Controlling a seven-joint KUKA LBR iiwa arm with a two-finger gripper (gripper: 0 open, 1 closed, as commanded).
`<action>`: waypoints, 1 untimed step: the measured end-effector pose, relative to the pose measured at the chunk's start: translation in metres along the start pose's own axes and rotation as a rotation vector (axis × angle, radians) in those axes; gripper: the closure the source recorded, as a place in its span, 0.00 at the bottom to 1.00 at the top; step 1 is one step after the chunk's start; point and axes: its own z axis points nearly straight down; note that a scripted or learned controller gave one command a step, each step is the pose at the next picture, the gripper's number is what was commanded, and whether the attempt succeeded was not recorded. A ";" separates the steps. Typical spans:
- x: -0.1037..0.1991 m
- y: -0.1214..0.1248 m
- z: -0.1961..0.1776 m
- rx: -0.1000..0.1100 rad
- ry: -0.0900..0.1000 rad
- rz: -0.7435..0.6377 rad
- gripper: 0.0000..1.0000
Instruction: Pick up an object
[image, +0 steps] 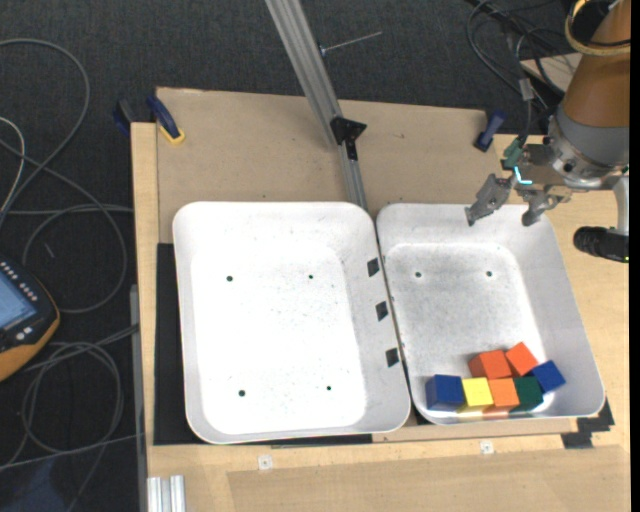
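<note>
Several small blocks lie clustered in the near right corner of the right bin (440, 300): a blue block (445, 390), a yellow one (477, 392), orange ones (491, 365), a green one (528, 395) and another blue one (548, 376). My gripper (507, 202) hangs over the far edge of the right bin, well away from the blocks. Its two grey fingers (485, 200) are spread apart, open, with nothing between them.
The left bin (270, 310) lies beside the right one. A slanted metal rail (320, 90) runs down to the gap between the bins at the back. Blue clamps (165, 118) sit on the bench's far corners. Cables and a handheld pendant (20, 315) lie at left.
</note>
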 end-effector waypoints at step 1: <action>0.000 0.001 -0.003 -0.005 -0.001 -0.001 0.00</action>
